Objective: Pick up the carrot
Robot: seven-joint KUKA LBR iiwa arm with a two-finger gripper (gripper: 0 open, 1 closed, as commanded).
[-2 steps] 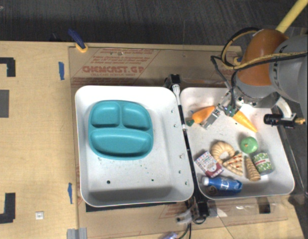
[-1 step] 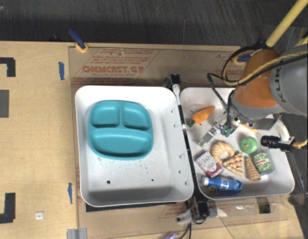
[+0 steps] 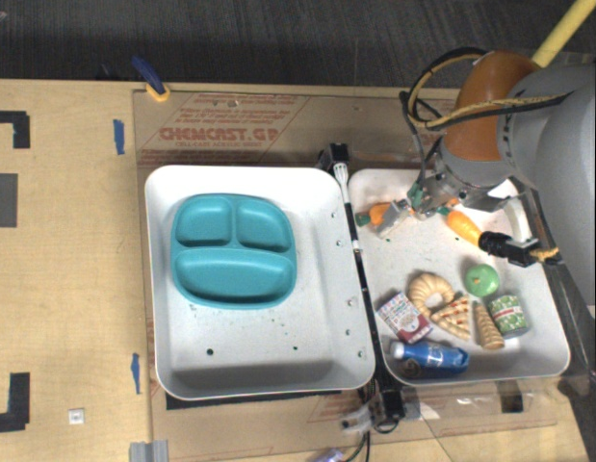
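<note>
The arm (image 3: 557, 114) runs off the right edge, and the claw (image 3: 420, 203) is too small to read.

I see my hand (image 3: 425, 200) low in the right bin (image 3: 557, 354), near its far left corner, just beside an orange piece (image 3: 379, 216). The carrot (image 3: 463, 226) lies just right of the hand, apart from a green apple (image 3: 482, 279). A teal divided plate (image 3: 234, 250) sits in the left bin (image 3: 182, 354).

The arm (image 3: 553, 123) is grey and rounded, with an orange band. Yellow and black cables loop beside that band. Its gripper (image 3: 425, 200) looks metallic, perhaps silver.
</note>
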